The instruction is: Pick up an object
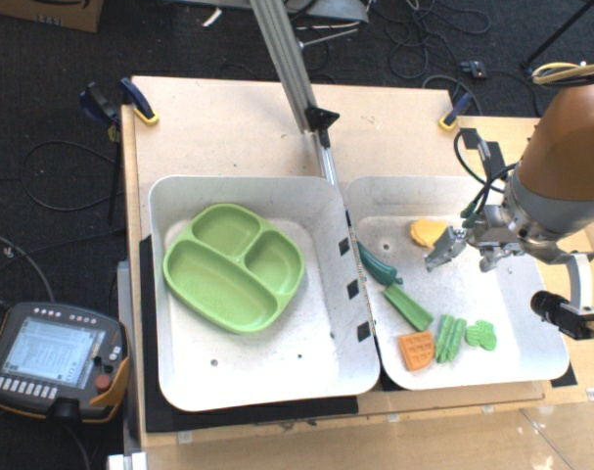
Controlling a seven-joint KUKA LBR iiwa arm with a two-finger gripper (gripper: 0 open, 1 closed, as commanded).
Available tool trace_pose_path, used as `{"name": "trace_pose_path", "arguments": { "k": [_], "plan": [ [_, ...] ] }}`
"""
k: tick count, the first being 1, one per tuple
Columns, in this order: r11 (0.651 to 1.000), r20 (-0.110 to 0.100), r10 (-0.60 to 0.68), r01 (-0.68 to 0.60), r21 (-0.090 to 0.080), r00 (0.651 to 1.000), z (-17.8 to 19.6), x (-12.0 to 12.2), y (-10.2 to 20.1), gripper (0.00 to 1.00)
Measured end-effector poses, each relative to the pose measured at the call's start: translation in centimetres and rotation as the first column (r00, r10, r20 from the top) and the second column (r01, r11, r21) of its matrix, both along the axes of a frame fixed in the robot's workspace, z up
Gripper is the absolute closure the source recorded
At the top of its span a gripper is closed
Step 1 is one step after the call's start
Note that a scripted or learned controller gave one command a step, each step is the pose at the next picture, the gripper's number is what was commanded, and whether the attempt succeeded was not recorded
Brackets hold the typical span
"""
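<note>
On the left we see a green divided plate (235, 265) lying in the left bin (169, 360). Moving into the right bin (541, 365), a dark green pod-shaped piece (392, 289) lies near the divider, with an orange waffle-like piece (417, 350), a green bean bundle (450, 338) and a small green leafy piece (482, 335) just beside it. A yellow piece (428, 231) sits further back, just left of the gripper (445, 250) (its fingers look parted, with nothing between them).
</note>
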State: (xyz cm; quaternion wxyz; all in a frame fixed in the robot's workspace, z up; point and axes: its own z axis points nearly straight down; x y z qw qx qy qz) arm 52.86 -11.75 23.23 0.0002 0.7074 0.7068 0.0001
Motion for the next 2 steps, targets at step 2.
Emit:
{"name": "trace_pose_path", "arguments": {
  "k": [2],
  "plan": [
    [1.000, 0.009, 0.012, -0.012, 0.003, 1.000, -3.3, 2.6, 7.3, 0.00]
  ]
}}
